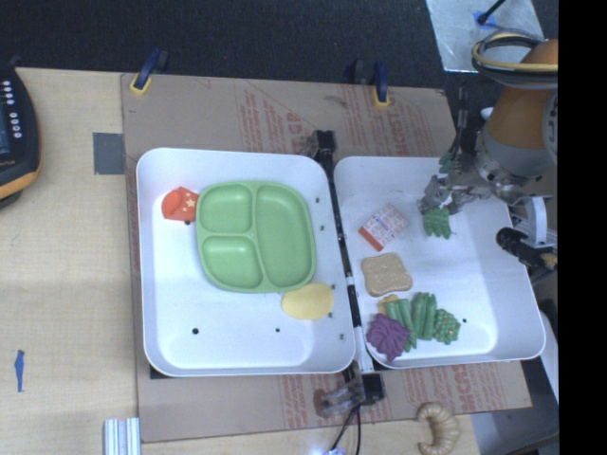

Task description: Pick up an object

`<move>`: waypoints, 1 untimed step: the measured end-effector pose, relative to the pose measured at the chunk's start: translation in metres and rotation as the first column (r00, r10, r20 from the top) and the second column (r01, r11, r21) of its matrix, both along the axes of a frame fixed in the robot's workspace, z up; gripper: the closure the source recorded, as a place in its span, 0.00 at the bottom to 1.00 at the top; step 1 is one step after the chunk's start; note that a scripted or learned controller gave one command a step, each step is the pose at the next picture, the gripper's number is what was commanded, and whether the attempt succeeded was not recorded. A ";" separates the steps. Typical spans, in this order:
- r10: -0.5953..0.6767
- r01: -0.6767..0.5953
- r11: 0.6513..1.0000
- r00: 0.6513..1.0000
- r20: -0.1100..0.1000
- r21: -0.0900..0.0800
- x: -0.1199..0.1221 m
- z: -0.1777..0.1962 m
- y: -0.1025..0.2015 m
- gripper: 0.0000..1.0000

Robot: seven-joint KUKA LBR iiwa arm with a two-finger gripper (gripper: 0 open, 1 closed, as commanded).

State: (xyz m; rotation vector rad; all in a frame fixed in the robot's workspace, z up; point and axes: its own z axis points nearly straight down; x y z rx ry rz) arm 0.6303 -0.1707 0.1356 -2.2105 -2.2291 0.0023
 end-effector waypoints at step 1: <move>0.000 0.000 1.000 1.000 0.007 0.000 0.009 0.067 0.050 1.00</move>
